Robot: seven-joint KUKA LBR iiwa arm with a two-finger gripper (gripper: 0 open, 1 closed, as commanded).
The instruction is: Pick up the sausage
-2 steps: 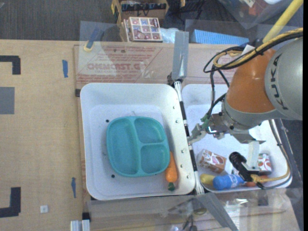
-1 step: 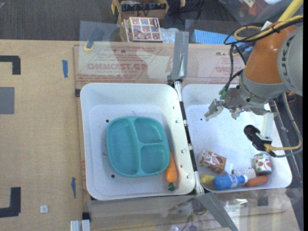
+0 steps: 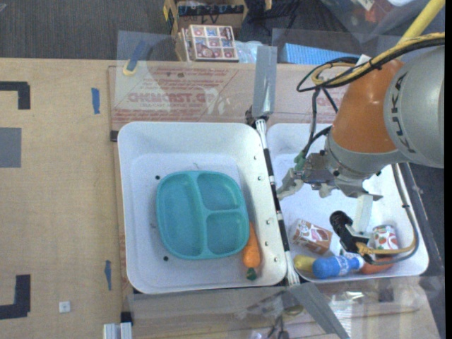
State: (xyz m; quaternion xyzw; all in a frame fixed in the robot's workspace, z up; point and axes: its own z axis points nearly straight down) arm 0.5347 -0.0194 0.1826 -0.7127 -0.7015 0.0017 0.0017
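Note:
A long reddish-brown sausage [image 3: 383, 265] lies along the front wall of the right bin [image 3: 418, 256], partly crossed by a yellow cable. My gripper [image 3: 292, 183] hangs over the left side of that bin, near the divider between the two bins. It is well to the left of the sausage and farther back. Nothing shows in its grasp. The grey arm with its orange band [image 3: 364, 119] covers the back of the right bin.
A brown and white carton [image 3: 313, 236], a blue bottle with a yellow cap [image 3: 332, 265] and a red and white can [image 3: 383, 239] lie in the right bin's front. The left bin [image 3: 141, 147] holds a teal divided plate [image 3: 173, 221] and a carrot [image 3: 252, 249].

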